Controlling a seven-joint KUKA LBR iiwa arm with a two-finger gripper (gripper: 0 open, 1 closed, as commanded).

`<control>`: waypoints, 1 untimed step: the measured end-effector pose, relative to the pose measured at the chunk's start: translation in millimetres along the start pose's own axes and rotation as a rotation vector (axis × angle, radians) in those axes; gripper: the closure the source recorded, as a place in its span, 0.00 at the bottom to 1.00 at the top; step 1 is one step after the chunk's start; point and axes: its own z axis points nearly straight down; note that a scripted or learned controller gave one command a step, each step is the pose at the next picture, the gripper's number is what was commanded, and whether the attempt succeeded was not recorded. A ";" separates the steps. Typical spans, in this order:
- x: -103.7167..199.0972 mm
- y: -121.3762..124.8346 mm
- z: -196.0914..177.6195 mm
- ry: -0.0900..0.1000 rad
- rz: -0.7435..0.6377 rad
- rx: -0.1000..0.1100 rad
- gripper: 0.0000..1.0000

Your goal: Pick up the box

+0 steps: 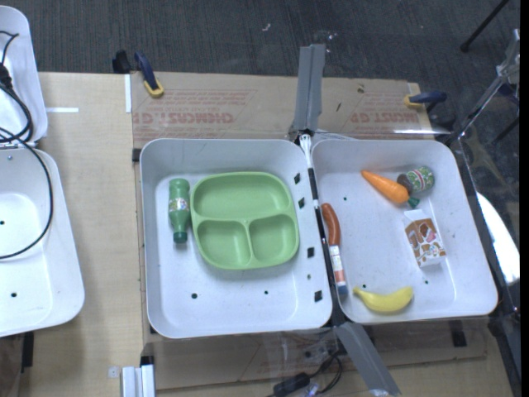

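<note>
The box (425, 239) is a small white carton with a brown and red picture on its face. It lies flat in the right bin (463, 296), towards that bin's right side, below the can and apart from the other items.
In the right bin lie a carrot (383, 184), a green can (416, 179), a banana (383, 298) and a sausage-like stick with a marker (333, 242) along the left wall. The left bin (165, 304) holds a green divided plate (245, 219) and a green bottle (178, 208).
</note>
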 end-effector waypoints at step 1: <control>-5.6 7.0 0.8 0.000 0.088 0.001 1.00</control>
